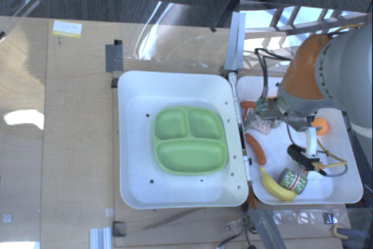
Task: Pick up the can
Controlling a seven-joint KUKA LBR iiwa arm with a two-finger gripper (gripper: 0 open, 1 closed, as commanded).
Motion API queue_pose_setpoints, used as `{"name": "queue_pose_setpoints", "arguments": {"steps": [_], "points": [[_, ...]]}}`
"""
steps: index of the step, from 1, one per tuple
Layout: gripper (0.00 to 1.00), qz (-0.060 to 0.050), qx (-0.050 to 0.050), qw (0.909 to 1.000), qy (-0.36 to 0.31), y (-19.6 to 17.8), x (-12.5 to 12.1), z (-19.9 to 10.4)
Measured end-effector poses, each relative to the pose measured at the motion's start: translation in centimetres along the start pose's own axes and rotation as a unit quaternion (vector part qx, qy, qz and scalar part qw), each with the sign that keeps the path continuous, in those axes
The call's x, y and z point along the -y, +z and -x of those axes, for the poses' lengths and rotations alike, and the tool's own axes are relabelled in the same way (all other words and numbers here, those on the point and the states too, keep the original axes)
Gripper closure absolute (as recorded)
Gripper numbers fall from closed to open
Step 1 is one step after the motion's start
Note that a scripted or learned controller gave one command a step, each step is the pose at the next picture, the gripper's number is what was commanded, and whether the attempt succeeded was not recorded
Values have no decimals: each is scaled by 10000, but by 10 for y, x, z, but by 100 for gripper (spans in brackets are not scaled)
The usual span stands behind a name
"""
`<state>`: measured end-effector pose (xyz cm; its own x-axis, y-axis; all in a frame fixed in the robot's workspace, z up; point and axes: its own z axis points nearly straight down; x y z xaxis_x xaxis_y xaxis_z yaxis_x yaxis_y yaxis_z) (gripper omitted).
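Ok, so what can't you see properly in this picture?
Camera view, all in the right bin:
- can: label too small to read.
- orange thing: partly behind the arm, so I cannot tell what it is.
- speckled packet: its far part is covered by the arm.
- the bin's far right corner: hidden by the arm.

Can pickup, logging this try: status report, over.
Gripper over right bin's far side, apart from can. Can lying near bin's front edge, untouched. Banana close beside it, may crowd the grasp.
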<state>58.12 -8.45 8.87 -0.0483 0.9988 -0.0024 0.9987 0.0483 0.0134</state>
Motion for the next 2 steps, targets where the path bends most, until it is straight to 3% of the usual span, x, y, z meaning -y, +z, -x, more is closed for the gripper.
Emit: {"name": "queue_pose_setpoints", "arguments": {"steps": [1, 2], "points": [[100, 35, 22, 10000, -23, -12, -2, 1], [0, 35, 19, 10000, -26, -12, -2, 1]]}}
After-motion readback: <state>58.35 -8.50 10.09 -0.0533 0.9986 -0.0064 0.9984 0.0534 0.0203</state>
